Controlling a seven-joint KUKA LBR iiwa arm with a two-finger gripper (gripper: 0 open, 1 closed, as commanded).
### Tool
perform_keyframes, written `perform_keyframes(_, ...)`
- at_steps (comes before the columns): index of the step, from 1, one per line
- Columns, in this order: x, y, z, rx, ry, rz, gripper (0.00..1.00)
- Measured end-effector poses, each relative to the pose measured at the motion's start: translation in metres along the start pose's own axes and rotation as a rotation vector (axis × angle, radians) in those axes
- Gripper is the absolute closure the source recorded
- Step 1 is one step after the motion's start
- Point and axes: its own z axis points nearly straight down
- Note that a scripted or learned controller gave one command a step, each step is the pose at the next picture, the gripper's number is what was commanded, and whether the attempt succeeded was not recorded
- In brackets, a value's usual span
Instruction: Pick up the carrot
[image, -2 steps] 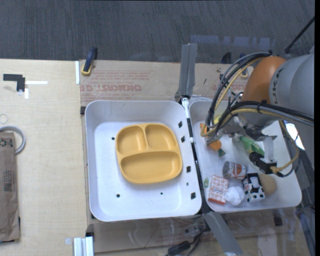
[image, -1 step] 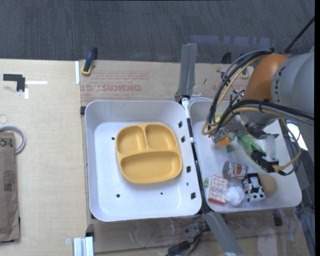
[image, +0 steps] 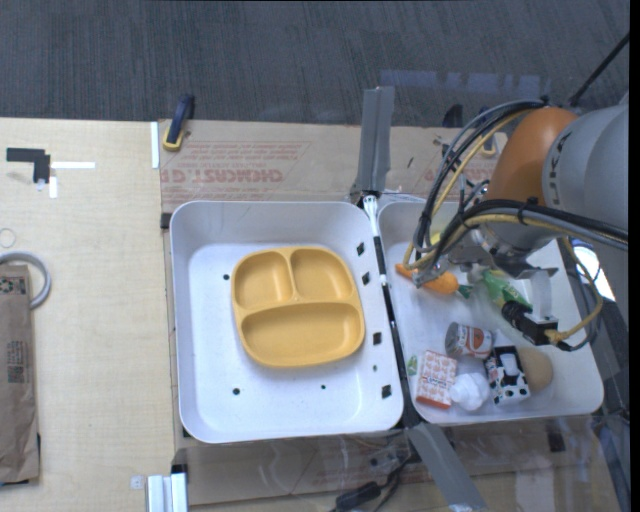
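Left bin (image: 200, 400): yellow divided plate (image: 297, 305), untouched. Right bin (image: 580, 400): carrot (image: 432, 281) lies near the left wall, upper part, long axis roughly left-right, leafy end pointing right. Gripper (image: 440, 262) sits directly over it, cables crowding. Finger spread: cannot tell. Contact or grasp unclear.
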Motion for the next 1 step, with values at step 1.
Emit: perform_keyframes(1, -0.0046, -0.0172, 0.0092, 0.000, 0.002, -0.237, 0.00)
